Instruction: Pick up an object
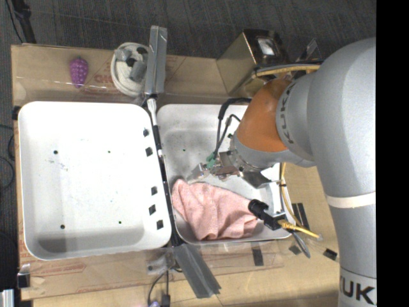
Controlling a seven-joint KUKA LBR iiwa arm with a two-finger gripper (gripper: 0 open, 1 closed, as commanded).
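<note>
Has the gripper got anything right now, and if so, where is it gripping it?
Cannot be told. The gripper sits low in the right bin just above the pink cloth, but its tip is too cluttered to see whether anything is grasped.

purple grape bunch [78, 71], white tape roll [128, 68], brown box [246, 57]

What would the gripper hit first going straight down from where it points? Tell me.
Most likely the pink cloth lying in the right bin. The gripper sits just above the cloth's upper edge, though depth is hard to judge from this view.
</note>
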